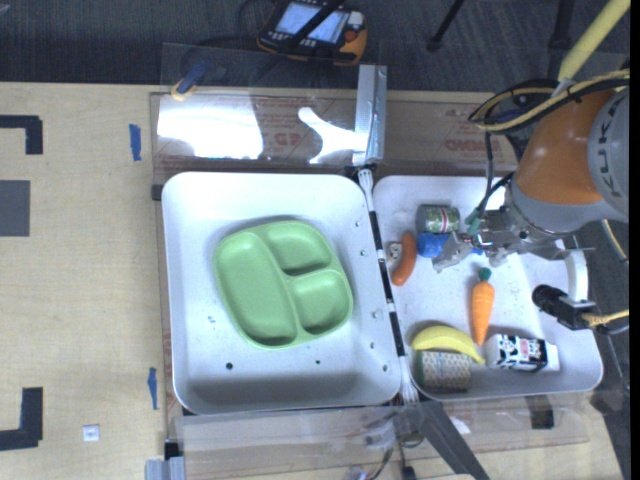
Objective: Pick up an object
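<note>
End effector (478, 253) poised low in right bin (580, 368), jaw state cannot be told; blue object (433, 245) just beside; descent best centred, carrot (482, 308) avoided.

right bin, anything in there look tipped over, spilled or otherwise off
Nothing spilled or broken. The can lies on its side near the hand, and the small milk carton lies flat. The carrot, banana and sausage simply lie loose in the right bin.
</note>
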Motion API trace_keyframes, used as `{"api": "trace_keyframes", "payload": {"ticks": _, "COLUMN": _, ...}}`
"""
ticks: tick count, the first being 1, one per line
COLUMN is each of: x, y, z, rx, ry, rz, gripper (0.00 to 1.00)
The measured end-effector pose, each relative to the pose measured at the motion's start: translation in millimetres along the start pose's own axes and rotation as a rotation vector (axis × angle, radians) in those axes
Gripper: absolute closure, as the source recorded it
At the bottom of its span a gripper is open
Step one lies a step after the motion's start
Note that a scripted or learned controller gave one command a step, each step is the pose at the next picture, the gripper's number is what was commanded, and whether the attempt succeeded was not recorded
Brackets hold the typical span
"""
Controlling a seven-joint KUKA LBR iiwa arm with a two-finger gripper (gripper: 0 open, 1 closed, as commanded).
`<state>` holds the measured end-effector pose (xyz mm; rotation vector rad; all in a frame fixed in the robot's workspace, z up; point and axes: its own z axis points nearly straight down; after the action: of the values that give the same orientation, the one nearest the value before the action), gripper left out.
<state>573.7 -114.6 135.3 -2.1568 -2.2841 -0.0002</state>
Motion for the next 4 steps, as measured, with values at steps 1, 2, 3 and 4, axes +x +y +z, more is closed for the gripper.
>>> {"api": "trace_keyframes", "payload": {"ticks": 1, "x": -20.0, "y": -38.9, "z": 48.4, "rx": -0.005, "ry": 0.001, "rz": 0.08, "gripper": 0.0}}
{"api": "trace_keyframes", "payload": {"ticks": 2, "x": -40.8, "y": -26.3, "z": 24.0, "rx": -0.002, "ry": -0.001, "rz": 0.103, "gripper": 0.0}}
{"api": "trace_keyframes", "payload": {"ticks": 3, "x": -41.9, "y": -26.0, "z": 14.2, "rx": -0.005, "ry": -0.002, "rz": 0.107, "gripper": 1.0}}
{"api": "trace_keyframes", "payload": {"ticks": 4, "x": -42.0, "y": -26.1, "z": 14.2, "rx": -0.005, "ry": -0.002, "rz": 0.107, "gripper": 0.0}}
